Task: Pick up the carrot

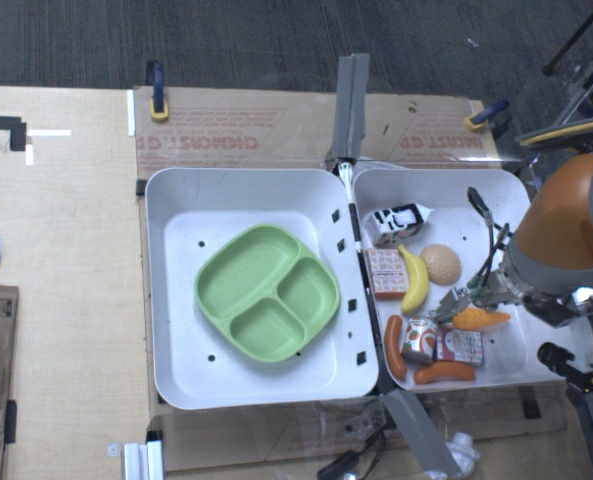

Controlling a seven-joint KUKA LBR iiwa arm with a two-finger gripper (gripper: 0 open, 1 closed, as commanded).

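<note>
The carrot (481, 319) lies in the right bin (516, 193), in the lower right of the frame, with its thick end toward the left and its thin end pointing right. The end effector (459, 303) is low at the carrot's left end, touching or almost touching it, but if it is open or closed I cannot tell, because the metal parts there are too small and mixed together. The arm (566, 223) comes in from the right edge. Left of the carrot there is a banana (415, 279), a round bun (440, 263) and a small carton (396, 222) higher up. Two sausages (444, 372) lie at the bin's lower side. The left bin (176, 268) holds a green plate (266, 293) with three sections.
</note>
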